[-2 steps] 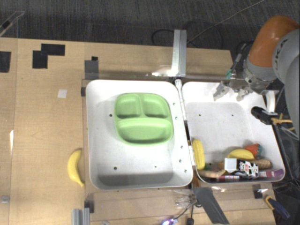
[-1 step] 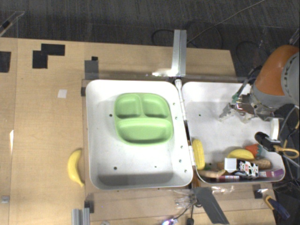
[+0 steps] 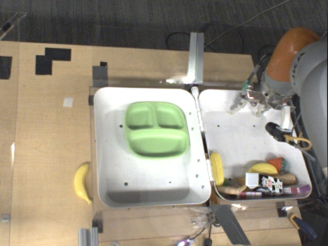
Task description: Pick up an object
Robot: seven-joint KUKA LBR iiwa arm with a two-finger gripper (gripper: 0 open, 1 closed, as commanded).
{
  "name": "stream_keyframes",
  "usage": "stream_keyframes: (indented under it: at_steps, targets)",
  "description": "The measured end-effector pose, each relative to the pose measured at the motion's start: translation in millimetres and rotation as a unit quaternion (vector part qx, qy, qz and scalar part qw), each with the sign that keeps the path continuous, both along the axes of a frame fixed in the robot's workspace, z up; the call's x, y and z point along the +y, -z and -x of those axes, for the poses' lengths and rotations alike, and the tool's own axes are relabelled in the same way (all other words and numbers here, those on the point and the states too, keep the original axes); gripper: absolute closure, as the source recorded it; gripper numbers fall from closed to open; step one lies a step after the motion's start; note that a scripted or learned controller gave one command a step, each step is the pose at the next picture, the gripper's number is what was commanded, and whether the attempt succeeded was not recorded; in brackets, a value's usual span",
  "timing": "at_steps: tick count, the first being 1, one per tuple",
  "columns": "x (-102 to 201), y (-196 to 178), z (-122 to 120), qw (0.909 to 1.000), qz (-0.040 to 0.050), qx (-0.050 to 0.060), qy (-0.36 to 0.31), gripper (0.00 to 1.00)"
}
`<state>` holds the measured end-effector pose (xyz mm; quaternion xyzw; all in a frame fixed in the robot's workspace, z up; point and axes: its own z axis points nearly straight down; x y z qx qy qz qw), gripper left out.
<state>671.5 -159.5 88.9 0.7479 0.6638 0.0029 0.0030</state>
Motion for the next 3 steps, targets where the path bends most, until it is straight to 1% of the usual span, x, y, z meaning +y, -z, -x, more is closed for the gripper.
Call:
stream_keyframes:
  at_steps: [1, 2, 3]
  targets:
    - [34, 1, 11, 0.9984, -0.0009, 0.0, 0.056, 0.0]
    - [-2, -1, 82, 0.9998, 0.0007, -0.001, 0.018, 0.0]
    - [-26, -31, 0, 0.9972, 0.0009, 0.0, -0.075, 0.0]
